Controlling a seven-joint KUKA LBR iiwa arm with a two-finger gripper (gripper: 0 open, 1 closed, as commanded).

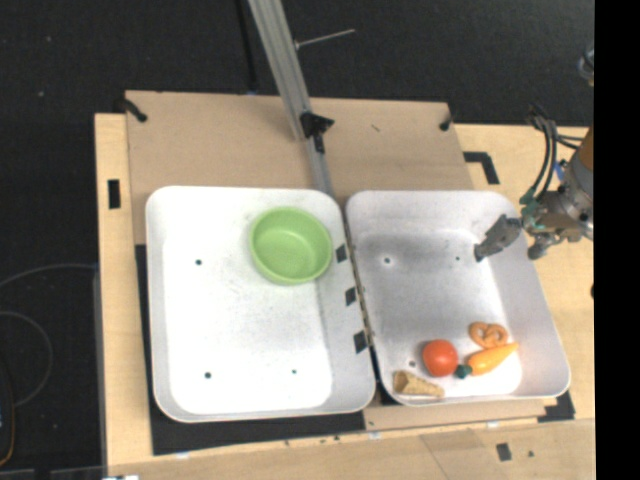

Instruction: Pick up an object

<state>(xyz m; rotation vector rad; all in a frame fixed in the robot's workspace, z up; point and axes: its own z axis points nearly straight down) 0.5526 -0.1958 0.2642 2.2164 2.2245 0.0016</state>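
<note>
Two shallow white bins are seen side by side on the tabletop (pixel 115 268). The left bin (pixel 180 368) carries a green bowl (pixel 291 246), upright, near its far edge. The right bin (pixel 430 238) carries four small items clustered in its near right corner: a red tomato (pixel 439 357), an orange carrot-like piece (pixel 490 359) just beside it, a small pretzel-like piece (pixel 487 334) touching or nearly touching the carrot on its far side, and a tan wedge (pixel 418 385) against the near wall. The clustering is judged to follow from the bin floor sloping up at the rim, so loose items settle into the corner.

The tool (pixel 512 236) is held over the right bin's far right edge, well apart from the cluster. Two dark fingers are visible, spread apart with a clear gap, and nothing is seen between them. The tool is therefore recorded as open wide and empty. The position is judged to be an approach or waiting pose; no object is yet picked.

Any of the five items could serve as the task's thing; the corner cluster lies closest to the tool. Crowding against the wall is judged a risk for a clean grasp.

No brand, label or legible writing is noted anywhere.
</note>
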